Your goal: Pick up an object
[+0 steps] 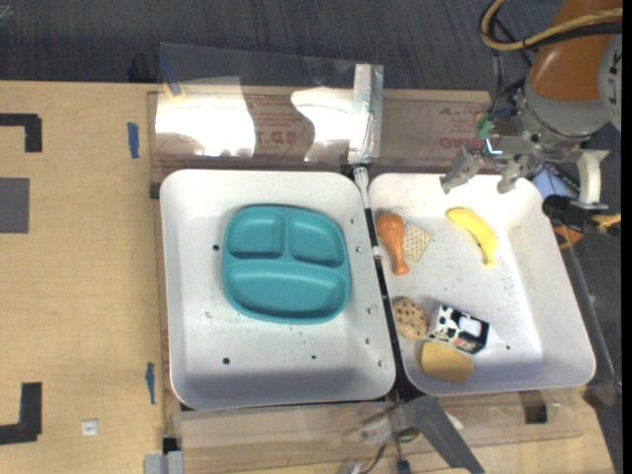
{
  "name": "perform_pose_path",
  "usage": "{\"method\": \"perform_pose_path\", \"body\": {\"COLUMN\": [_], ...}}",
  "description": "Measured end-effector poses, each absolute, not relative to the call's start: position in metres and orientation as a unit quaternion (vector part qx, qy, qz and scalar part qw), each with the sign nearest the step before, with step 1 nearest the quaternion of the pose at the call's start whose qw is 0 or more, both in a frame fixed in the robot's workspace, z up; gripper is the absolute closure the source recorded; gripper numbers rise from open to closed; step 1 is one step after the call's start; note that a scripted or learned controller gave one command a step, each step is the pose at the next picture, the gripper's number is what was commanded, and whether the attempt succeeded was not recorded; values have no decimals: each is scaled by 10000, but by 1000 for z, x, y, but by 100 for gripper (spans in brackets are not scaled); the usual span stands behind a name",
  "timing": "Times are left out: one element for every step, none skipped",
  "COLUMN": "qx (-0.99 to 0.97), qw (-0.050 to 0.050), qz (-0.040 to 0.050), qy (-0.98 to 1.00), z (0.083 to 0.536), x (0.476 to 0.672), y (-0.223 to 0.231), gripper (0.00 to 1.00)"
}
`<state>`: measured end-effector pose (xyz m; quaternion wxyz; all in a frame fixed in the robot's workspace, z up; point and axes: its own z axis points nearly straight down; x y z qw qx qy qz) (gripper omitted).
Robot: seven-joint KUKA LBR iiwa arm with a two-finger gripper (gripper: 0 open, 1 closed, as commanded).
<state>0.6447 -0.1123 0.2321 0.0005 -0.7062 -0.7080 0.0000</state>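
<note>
My gripper (486, 174) hangs over the back edge of the right bin (553, 294), its two fingers spread apart with nothing between them. A yellow banana (473, 231) lies just below it in the bin, clear of the fingers. Further left rests an orange drumstick-shaped toy (394, 239) beside a tan waffle-like piece (419, 243). Near the bin's front sit a brown cookie (408, 316), a black-and-white item (460, 330) and a tan bread-like piece (446, 361).
The left bin (188, 294) bears a teal divided plate (287, 264). A clear plastic sheet (267, 117) stands behind the bins. Cardboard bench surface (69, 265) lies to the left. Cables (513, 8) loop above the arm at the top right.
</note>
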Motion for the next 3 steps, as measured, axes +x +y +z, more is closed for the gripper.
{"method": "perform_pose_path", "body": {"qx": [-7644, -7272, -7257], "qw": [-25, 33, -21], "qz": [-17, -3, -13], "qy": [-6447, -6865, -6880], "z": [88, 86, 99], "x": [602, 667, 670], "y": [-178, -192, -192], "gripper": [0, 0, 100]}}
